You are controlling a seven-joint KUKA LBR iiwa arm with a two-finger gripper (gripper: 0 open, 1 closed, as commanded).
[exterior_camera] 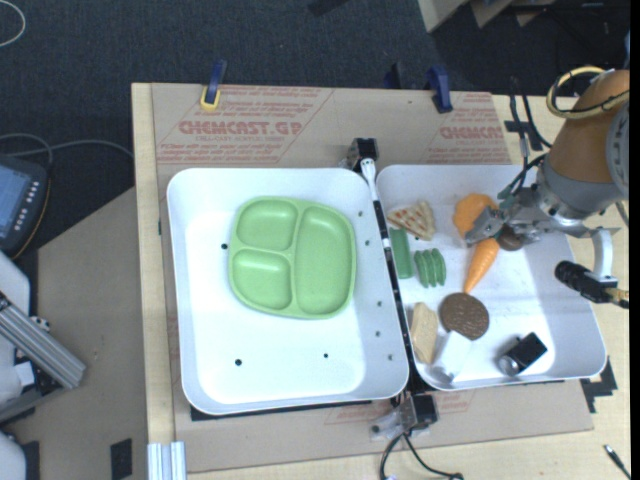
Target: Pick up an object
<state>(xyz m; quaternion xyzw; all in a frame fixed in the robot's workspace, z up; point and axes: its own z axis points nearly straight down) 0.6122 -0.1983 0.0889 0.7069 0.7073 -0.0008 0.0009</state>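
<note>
On the counter (300, 118), two shallow white bins are being shown side by side. The left bin (200, 298) is being occupied by a green divided plate (294, 258) with three compartments, lying flat near the bin's middle. The right bin (560, 308) is being occupied by a scatter of toy foods. A tan ridged piece (414, 218) is being shown near the bin's upper left, with a green pod-like piece (401, 252) and a second green ribbed piece (430, 267) just below it. An orange rounded piece (470, 211) is being seen beside the arm's tip, and an orange carrot (481, 264) is lying at a slant just below it. A brown round disc (465, 315) is resting below the carrot, touching or overlapping a pale wedge (426, 331) at the bin's lower left. A small black and silver object (522, 353) is being shown near the lower right.

The arm (590, 158) is being extended into the right bin from the right, and the pincer (503, 230) is being held low over the carrot's upper end, next to the orange rounded piece. How far the pincer is parted, and whether anything is being gripped, cannot be told from this view.
</note>
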